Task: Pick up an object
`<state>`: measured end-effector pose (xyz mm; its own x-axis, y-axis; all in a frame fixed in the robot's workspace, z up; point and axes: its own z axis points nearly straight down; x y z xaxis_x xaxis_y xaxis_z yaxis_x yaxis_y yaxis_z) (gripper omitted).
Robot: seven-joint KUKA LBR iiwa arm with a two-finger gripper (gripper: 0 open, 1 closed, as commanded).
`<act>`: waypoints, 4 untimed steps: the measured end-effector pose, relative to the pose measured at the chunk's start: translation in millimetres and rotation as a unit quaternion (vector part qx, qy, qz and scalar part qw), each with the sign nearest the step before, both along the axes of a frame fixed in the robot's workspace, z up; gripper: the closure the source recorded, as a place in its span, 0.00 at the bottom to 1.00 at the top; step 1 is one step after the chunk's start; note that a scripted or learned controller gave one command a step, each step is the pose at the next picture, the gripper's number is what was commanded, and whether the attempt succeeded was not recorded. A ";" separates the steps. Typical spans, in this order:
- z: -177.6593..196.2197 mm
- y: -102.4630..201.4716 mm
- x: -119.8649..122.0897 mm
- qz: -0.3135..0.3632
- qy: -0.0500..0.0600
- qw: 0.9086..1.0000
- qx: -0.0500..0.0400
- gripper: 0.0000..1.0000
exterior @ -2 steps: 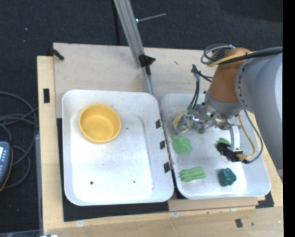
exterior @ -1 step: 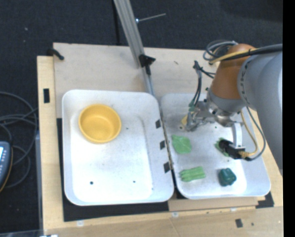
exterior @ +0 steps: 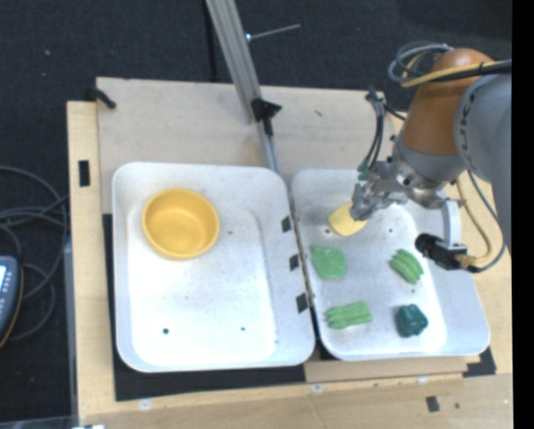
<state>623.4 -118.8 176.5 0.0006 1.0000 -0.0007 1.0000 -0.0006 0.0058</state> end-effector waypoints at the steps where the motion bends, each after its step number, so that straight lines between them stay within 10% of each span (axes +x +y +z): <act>1: 54.7 3.6 10.1 0.000 0.000 1.000 0.000 1.00; 2: 61.5 3.1 10.3 0.000 0.002 1.000 0.000 1.00; 4: 65.1 108.9 15.9 0.002 0.002 1.000 0.001 1.00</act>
<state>639.3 -9.9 241.6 -0.0039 1.0000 0.0013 1.0000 0.0039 0.0016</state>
